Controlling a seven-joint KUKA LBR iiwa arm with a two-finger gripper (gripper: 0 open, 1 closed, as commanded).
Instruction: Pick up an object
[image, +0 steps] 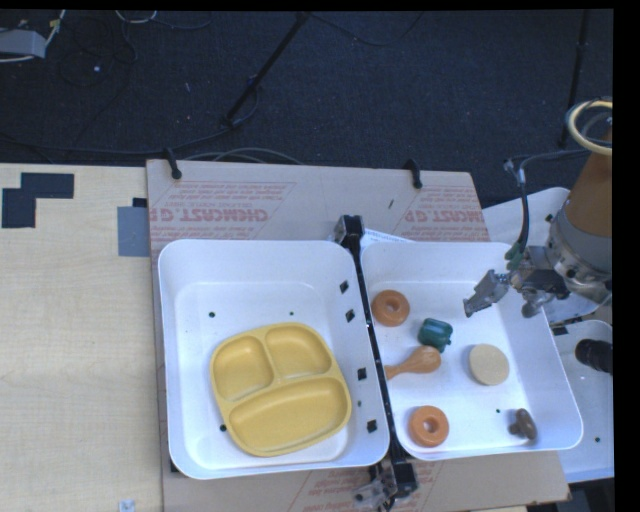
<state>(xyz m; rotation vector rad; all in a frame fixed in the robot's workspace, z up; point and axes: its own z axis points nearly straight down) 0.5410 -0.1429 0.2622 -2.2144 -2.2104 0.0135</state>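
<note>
Gripper (510, 293) above the right white bin (560, 425), fingers spread wide with nothing between them.

Below it lie a round beige disc (489, 364), a small teal block (435, 332), a wooden spoon-shaped piece (414, 364), two orange rings (390, 307) (429, 426) and a small brown lump (522, 427); the disc lies nearest, just below the fingers. A yellow divided plastic tray (281, 386) rests in the left bin (190, 300).

Arm (590, 215): cut off by the right edge above the orange band. Gripper (510, 293): fingertips too blurred and small to tell how they stand. Small brown lump (522, 425), well below the gripper in the bin corner: too small to identify. Dark object (596, 354), lower right of the gripper: cut by the edge.
</note>
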